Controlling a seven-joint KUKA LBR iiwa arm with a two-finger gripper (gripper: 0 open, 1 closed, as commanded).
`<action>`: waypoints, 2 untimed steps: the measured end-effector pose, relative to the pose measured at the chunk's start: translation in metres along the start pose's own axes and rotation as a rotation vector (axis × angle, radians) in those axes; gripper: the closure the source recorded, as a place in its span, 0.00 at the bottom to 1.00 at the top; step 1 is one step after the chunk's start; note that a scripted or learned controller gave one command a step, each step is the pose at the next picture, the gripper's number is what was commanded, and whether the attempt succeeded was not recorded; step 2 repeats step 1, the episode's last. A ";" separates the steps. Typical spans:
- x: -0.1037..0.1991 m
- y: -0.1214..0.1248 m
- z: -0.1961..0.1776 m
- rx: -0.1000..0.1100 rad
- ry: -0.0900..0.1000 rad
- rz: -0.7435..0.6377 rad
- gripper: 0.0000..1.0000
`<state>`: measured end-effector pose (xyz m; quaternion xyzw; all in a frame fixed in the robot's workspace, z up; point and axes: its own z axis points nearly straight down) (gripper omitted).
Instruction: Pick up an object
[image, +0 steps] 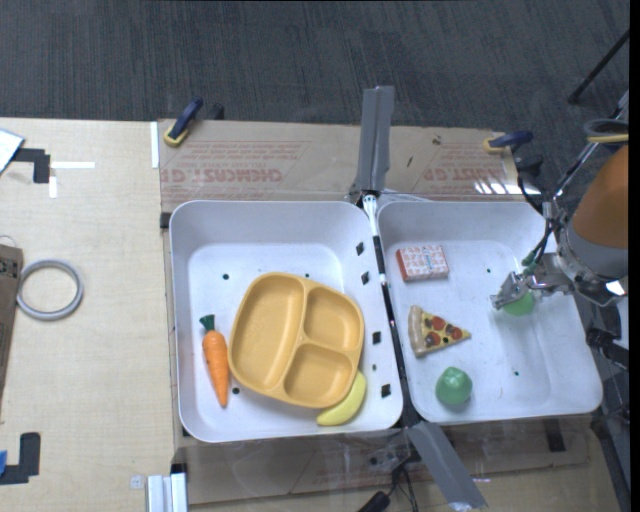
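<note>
counter (90, 400) | left bin (185, 330): yellow tray (295, 340), carrot (216, 365) at 9, banana (343, 405) at 5 | right bin (570, 395): pizza slice (436, 332), card box (422, 263) at 11, green ball (454, 387) at 6, small green object (520, 305) at 3 under pincer (512, 294), grip state cannot tell | risk: round object may roll off; 3 o'clock wall close, centre floor open

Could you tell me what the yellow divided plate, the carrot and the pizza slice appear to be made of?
The yellow divided plate looks like moulded plastic: uniform colour, soft sheen, rounded compartment walls. The carrot seems to be smooth toy plastic, evenly orange with a stiff green top. The pizza slice is probably plastic or rubber too, flat with painted-looking toppings, though its finish is too small to judge.
</note>
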<state>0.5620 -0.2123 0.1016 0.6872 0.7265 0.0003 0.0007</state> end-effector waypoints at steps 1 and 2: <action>0.054 0.006 -0.121 0.003 -0.001 0.231 1.00; 0.054 0.006 -0.121 0.003 -0.001 0.231 1.00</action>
